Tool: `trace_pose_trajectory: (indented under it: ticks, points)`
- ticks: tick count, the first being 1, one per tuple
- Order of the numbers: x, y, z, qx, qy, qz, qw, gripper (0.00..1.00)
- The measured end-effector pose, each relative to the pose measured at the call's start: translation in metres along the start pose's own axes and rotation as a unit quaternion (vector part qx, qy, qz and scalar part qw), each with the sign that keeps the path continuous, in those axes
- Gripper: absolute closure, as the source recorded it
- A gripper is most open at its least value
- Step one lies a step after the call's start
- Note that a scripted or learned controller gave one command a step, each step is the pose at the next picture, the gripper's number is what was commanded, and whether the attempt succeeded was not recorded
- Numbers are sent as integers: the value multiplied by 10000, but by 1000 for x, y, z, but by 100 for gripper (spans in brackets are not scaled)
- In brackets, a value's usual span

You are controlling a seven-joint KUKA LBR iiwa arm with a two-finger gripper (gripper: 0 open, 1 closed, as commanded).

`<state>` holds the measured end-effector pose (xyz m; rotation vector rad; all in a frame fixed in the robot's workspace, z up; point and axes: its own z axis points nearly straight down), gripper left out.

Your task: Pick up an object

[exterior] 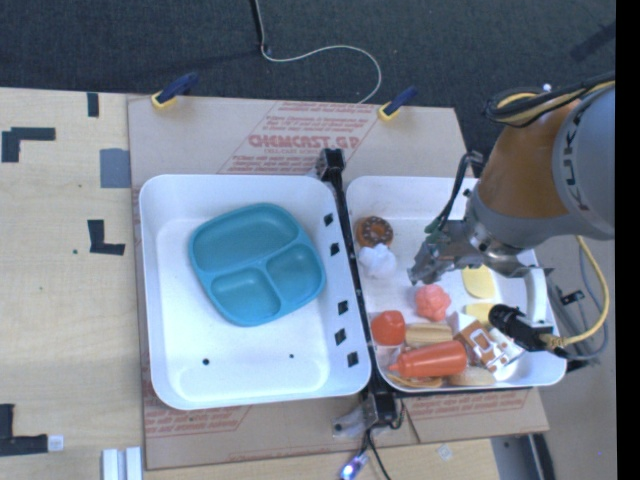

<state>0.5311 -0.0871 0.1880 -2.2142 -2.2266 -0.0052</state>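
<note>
Camera view, slanting down: desk [60, 268] of pale wood, spread across the frame, bearing a cardboard sheet [290, 138] under two white bins. Left bin [165, 358], centre-left of the frame, carrying a blue divided plate [258, 263]. Right bin [400, 193], centre-right, crowded with small toy foods. Grey and orange arm [545, 178], reached in from the right edge, bent down over that right bin. Pincer [432, 260] hung low at mid-bin, just above a pink lump [433, 303] and just right of a white crumpled piece [378, 261]; grip state impossible to tell, the tip dark and small against the bin floor. Nothing seen lifted.

Step in hand, by judgement: the approach, descent toward a pick not yet made. Likeliest target the pink lump directly below the tip. Next move called for: a short drop lower in the frame, centred over the lump, clear of the yellow piece [481, 283] to its right and the red tomato-like piece [388, 327] to its lower left, then a firm close and straight lift. Brown doughnut [374, 231] lay well clear, higher in the bin.
</note>
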Motion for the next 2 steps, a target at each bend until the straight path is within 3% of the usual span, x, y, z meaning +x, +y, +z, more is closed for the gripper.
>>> trace_pose_trajectory:
  ticks: [1,2]
  points:
    - [68,-37,-126,-41,-3,-18,10000,100]
    - [177,-22,-216,-39,5,-43,10000,100]
